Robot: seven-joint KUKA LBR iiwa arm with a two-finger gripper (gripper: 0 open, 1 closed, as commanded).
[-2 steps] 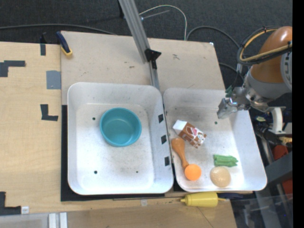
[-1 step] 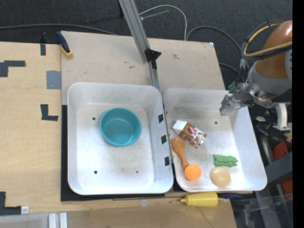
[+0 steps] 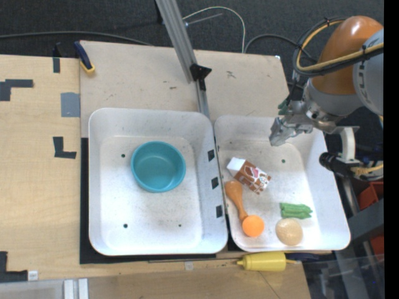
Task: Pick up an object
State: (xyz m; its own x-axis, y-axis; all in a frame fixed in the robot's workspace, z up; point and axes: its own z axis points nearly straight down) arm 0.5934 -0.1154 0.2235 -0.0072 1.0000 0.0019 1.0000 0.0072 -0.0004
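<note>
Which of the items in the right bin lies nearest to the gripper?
The brown and white carton; it lies just below the gripper, while the other items sit lower in the bin.

grey arm (image 3: 349,61) reaching in from the right, orange band up top, gripper (image 3: 280,132) pointing down-left

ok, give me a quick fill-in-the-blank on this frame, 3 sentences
1. The teal bowl sits in the ____ bin.
2. The gripper hovers over the ____ bin's far end.
3. The yellow bottle lies on the bench, ____ both bins.

Missing words: left; right; outside
</note>
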